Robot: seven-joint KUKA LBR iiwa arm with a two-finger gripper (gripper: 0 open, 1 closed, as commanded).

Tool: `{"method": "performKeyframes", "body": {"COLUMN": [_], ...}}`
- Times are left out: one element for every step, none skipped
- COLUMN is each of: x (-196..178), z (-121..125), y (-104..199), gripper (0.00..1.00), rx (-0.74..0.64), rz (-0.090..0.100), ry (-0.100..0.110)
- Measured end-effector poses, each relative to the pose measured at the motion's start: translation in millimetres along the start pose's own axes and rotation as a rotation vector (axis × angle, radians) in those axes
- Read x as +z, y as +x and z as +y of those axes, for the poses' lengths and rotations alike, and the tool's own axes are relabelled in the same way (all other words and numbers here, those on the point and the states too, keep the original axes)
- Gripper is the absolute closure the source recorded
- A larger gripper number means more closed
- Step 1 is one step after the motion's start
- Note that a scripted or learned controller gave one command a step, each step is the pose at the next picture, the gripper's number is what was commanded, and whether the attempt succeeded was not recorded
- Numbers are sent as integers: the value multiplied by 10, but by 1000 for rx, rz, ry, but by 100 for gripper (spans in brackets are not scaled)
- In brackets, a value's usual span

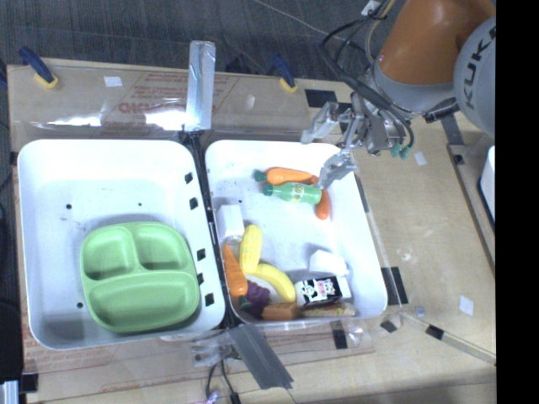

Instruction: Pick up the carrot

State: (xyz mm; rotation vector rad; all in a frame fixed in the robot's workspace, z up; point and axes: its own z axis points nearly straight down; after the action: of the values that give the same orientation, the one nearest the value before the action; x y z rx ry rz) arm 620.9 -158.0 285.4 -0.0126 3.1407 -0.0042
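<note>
An orange carrot (288, 175) with a green top lies at the far side of the right bin (370, 251), just behind a green bottle (295, 194). A smaller orange piece (322, 206) sits at the bottle's right end. Another carrot-like orange piece (233, 273) lies along the bin's left wall. My gripper (328, 148) hangs over the bin's far right corner, just right of the carrot. Its fingers (336, 168) are spread, open, with nothing between them.
The left bin (50, 192) holds a green divided plate (139, 276). In the right bin's near half lie a corn cob (250, 248), a banana (274, 279), a cow-print carton (319, 290), a white block (328, 263) and a white cup (230, 220).
</note>
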Motion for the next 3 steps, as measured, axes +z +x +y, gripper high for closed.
{"method": "performKeyframes", "body": {"x": [953,1906,1789], "z": [-321,39,38], "y": [-301,-387,-399], "gripper": [0,0,100], "rx": [-229,-258,-262], "rz": [4,-7,-11], "ry": [-4,-3,0]}}
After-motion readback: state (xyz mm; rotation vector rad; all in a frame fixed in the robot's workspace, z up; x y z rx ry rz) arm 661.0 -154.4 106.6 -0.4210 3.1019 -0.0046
